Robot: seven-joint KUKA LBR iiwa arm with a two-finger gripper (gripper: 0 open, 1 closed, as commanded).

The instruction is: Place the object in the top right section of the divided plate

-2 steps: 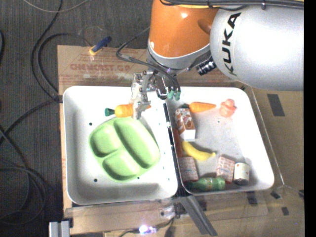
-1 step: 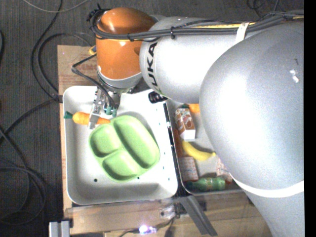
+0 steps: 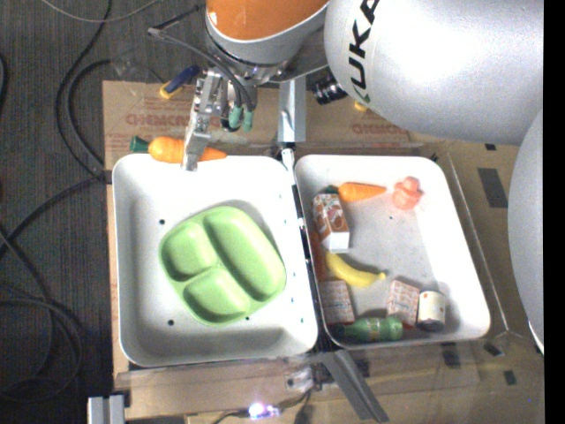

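Large grey arm link (image 3: pixel 441 51), marked with black KUKA lettering, occupies the upper right and lies closest to the lens. Its orange band (image 3: pixel 260 3) sits above the wrist at top centre. From the wrist, the gripper (image 3: pixel 196 153) extends downward and left to the back rim of the left bin (image 3: pixel 132 237). One metal finger (image 3: pixel 201 122) is visible, its tip touching a toy carrot (image 3: pixel 172 150) that lies on the bin's back rim. Whether the gripper is open or closed around the carrot cannot be determined.

The green divided plate (image 3: pixel 222 265) rests tilted in the middle of the left bin, all three sections bare.

The right bin (image 3: pixel 459 237) contains a second carrot (image 3: pixel 362 190), a banana (image 3: pixel 353 272) and several small packages.
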